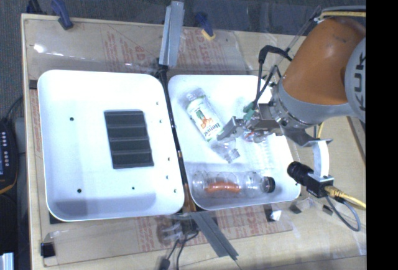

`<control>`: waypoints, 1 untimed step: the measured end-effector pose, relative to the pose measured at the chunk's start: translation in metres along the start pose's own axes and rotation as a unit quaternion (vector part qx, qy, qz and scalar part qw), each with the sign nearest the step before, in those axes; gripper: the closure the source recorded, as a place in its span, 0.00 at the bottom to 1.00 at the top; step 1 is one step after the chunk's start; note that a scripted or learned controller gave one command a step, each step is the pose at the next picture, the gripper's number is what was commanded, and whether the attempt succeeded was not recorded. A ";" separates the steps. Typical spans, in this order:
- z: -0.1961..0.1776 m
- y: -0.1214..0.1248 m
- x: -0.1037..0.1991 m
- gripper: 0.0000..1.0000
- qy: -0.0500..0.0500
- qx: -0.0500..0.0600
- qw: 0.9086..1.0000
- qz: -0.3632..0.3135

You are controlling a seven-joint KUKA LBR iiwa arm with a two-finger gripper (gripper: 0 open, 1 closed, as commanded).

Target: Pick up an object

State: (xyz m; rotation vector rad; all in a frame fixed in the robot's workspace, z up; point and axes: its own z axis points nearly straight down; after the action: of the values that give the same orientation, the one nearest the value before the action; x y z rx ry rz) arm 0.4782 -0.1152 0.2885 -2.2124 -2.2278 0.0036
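My gripper [239, 129] hangs low over the middle of the right bin [186, 85], reaching in from the right. A white bottle with a green cap and an orange-green label [203, 114] lies tilted just left of it. Right below the gripper sits a small crumpled clear plastic piece [227, 152]. Along the bin's front wall lies a clear plastic bottle with something orange inside and a dark cap [231, 185]. I see nothing held in the gripper.
The left bin [62, 138] holds a black ribbed block [129, 139] near its middle. A metal bar [170, 32] stands between the bins at the back, and blue clamps [61, 12] sit on the bench's far edge.
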 end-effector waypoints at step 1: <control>0.036 0.047 -0.018 0.00 -0.001 -0.001 0.999 -0.033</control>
State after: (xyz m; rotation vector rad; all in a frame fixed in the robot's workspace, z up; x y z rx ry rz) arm 0.5254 -0.1328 0.2526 -2.1377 -2.3016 0.0033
